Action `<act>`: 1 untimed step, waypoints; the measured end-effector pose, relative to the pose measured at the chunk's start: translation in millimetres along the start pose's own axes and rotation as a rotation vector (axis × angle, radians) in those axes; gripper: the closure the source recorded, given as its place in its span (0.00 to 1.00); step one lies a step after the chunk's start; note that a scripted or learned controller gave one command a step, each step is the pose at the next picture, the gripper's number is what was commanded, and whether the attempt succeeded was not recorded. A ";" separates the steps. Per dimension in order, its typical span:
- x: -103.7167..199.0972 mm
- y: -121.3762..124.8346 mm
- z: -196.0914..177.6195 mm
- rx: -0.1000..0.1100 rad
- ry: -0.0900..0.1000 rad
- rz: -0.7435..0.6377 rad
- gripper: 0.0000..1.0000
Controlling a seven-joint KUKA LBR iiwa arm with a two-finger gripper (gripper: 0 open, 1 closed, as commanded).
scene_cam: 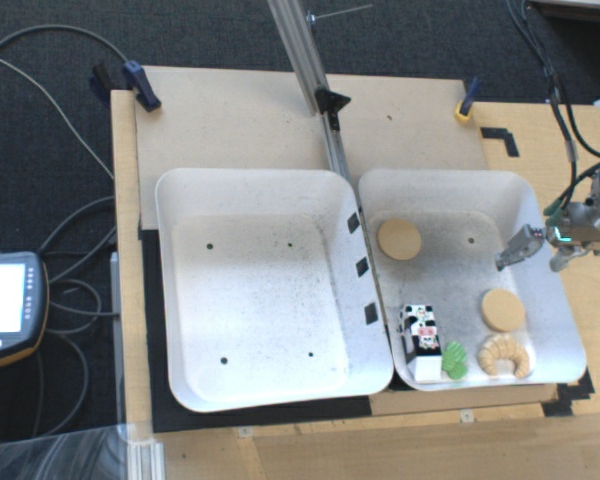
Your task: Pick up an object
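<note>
Left bin (pixel 180 193): white, shallow, speckled. Nothing in it for you to take, so give it no attention for this step.

Right bin (pixel 528 200): white, touching the left bin along the middle divide. All candidates lie here.

Item 1, upper disc (pixel 399 239): tan, round, flat, alone near the bin's upper left, well apart from everything else. In my judgement your easiest pick; open floor all round it leaves room for both sides of the claw. Being thin, it wants a low, square approach or it may slip out.

Item 2, patterned block (pixel 419 329): black and white, near the bottom left wall. A white piece (pixel 427 367) and a green lump (pixel 454 360) sit just beside it. Crowded; expect to bump neighbours.

Item 3, lower disc (pixel 503 310): tan, flat, just above item 4. Nearest to the claw, but close company below it.

Item 4, croissant (pixel 506 356): pale, ridged, curved, by the bottom wall. The wall may block one side of a grasp.

Claw (pixel 525 247): at the right wall of the right bin, above items 3 and 4. Nothing is visible in it; how far open it stands you cannot tell at this size.

Advice: choose one item, centre over it, and descend straight before closing.
</note>
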State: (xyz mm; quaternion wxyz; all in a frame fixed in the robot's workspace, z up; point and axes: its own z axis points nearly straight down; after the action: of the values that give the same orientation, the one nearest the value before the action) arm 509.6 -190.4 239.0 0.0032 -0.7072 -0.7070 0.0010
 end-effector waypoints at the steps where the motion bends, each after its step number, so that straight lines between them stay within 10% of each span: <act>1: 0.2 0.7 -2.1 -0.004 -0.001 -0.001 0.00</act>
State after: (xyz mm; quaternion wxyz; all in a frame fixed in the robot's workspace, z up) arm 510.3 -190.2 241.1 0.0012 -0.7069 -0.7073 -0.0001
